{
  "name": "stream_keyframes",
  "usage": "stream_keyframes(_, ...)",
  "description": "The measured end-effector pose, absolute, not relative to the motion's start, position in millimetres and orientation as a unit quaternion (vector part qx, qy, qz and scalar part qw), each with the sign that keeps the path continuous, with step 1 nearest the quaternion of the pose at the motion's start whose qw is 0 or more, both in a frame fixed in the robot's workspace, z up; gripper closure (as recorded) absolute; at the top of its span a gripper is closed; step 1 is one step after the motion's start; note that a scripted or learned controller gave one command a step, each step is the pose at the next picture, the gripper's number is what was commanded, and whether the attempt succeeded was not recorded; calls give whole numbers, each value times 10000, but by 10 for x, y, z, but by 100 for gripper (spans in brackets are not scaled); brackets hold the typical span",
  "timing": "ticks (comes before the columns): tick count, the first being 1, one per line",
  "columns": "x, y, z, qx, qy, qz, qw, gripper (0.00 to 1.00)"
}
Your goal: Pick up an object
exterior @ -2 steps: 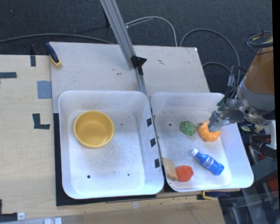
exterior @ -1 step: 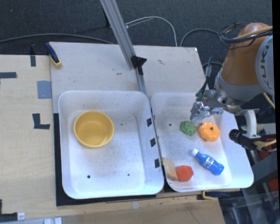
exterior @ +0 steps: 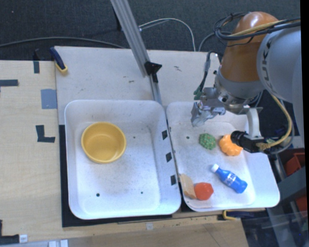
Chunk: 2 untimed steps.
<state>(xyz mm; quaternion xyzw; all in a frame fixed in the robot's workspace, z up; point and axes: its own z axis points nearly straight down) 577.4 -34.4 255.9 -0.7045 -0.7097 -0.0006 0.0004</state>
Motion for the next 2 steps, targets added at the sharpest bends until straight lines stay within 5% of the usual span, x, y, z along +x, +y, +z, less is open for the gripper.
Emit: stream_keyframes(2,6201,617,2258,-7051,-7091,6,6,100)
